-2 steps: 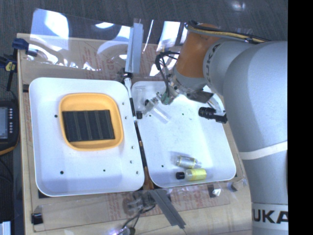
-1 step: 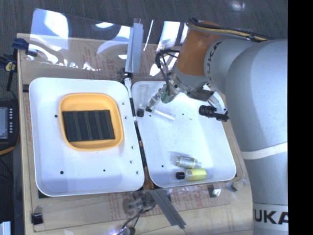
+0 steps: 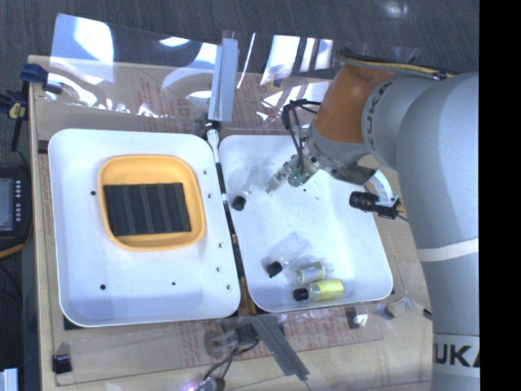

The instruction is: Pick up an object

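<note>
1. The end effector (image 3: 295, 173) hangs over the upper part of the right bin (image 3: 370, 247); you cannot tell its state.
2. Your likeliest pick, the yellow bottle (image 3: 323, 289), lies at that bin's lower edge.
3. It looks light, rigid, slick; grip across its body.

A pale wooden bench (image 3: 122, 344) carries two shallow white bins side by side, their inner edges touching along the middle. The left bin (image 3: 73, 283) and the right bin (image 3: 358, 243) take up most of the top. A clear plastic sheet (image 3: 138, 63) stands along the far edge behind them. A grey metal strip (image 3: 281, 350) lies on the bench's near edge.
</note>
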Controlling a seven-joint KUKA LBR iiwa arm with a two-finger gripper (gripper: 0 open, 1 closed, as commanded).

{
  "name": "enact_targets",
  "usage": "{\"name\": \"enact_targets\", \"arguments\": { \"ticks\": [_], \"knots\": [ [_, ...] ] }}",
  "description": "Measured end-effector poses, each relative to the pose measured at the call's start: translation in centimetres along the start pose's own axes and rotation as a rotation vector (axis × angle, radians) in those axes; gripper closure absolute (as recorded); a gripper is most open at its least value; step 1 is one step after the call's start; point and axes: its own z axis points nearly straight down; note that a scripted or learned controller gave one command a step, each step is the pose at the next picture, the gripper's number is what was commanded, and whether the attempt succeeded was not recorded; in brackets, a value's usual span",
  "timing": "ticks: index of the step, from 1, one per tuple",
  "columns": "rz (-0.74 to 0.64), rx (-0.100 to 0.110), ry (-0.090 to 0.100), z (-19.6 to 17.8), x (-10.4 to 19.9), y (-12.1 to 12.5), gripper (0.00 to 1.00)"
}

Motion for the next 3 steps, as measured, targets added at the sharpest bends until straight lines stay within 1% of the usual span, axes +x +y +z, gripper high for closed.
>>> {"name": "enact_targets", "arguments": {
  "ticks": [1, 2, 3],
  "knots": [
    [0.048, 0.001, 0.001, -0.1, -3.8, -0.1, 1.00],
    [0.010, 0.003, 0.004, -1.4, 2.5, 4.4, 1.00],
    [0.130, 0.001, 0.001, 0.1, -2.6, 0.7, 1.00]
  ]
}}
